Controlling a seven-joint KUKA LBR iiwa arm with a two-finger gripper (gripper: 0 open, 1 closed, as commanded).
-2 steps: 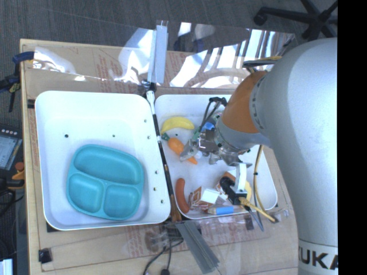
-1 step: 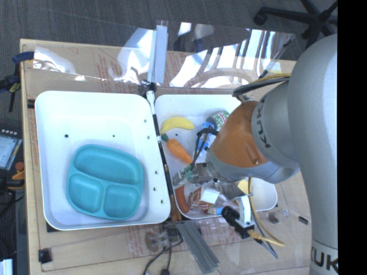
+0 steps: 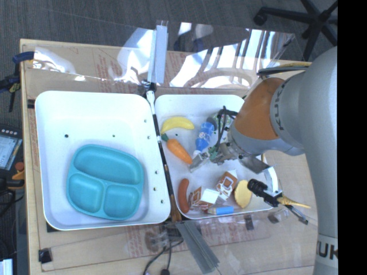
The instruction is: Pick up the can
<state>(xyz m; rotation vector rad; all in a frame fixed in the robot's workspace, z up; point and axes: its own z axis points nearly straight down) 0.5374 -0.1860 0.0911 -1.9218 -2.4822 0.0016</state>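
- Can [image 3: 205, 136], blue, lay in the upper middle of the right bin [image 3: 186, 105], below the banana [image 3: 178, 123] and just beside the carrot [image 3: 179, 149].
- Gripper [image 3: 215, 151] hung low just right of the can, probably lined up for a grasp. I could not tell whether it was spread or closed.
- Right bin also held a sausage [image 3: 183, 193] and a box [image 3: 226, 183] near its front wall.
- Left bin [image 3: 86, 113] held a blue tray [image 3: 106, 182].

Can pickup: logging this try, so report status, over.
Gripper down in the right bin, mid-clutter. Can not told apart for sure from here. Banana, carrot, blue bottle close beside the gripper.
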